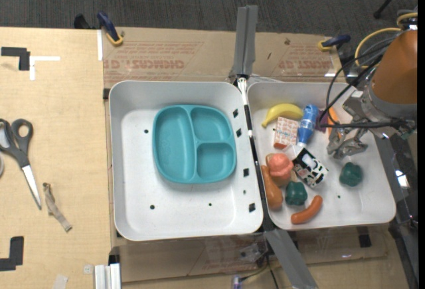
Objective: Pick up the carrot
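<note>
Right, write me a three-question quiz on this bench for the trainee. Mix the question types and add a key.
1. True or false: the carrot lies on the teal plate.
2. Multiple choice: which item is nearest the claw in the camera view? A) green toy B) banana C) sausage
3. Fill in: the claw hangs over the bin that holds the ____.

Key
1. False. The carrot lies in the other bin, along the wall nearest the plate.
2. A. The banana and sausage lie farther off.
3. Carrot.
</note>
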Robot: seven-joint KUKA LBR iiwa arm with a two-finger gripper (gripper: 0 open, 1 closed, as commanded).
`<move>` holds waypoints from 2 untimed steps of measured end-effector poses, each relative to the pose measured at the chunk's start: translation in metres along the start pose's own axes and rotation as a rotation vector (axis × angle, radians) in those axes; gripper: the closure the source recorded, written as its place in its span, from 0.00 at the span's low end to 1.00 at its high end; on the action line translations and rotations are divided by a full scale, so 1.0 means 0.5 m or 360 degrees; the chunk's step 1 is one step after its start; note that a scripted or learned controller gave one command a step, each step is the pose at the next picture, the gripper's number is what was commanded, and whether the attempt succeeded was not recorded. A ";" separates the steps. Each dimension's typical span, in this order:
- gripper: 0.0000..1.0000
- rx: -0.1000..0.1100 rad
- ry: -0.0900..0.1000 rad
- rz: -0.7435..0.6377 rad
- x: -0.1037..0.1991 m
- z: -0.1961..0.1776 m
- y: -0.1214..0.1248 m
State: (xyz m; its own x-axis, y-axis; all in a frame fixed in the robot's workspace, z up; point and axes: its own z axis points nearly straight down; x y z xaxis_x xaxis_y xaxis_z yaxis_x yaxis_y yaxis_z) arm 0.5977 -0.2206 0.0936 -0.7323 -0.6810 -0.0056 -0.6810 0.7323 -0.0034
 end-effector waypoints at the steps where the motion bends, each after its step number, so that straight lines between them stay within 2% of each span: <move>1: 0.00 0.0000 0.0000 0.0000 0.000 0.000 0.000; 2: 0.00 -0.0004 0.0002 -0.0021 0.025 0.001 0.038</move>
State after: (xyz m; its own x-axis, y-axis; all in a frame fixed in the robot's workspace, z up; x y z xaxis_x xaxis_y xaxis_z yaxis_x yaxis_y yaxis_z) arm 0.5754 -0.2152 0.0928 -0.7233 -0.6905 -0.0045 -0.6905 0.7233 -0.0008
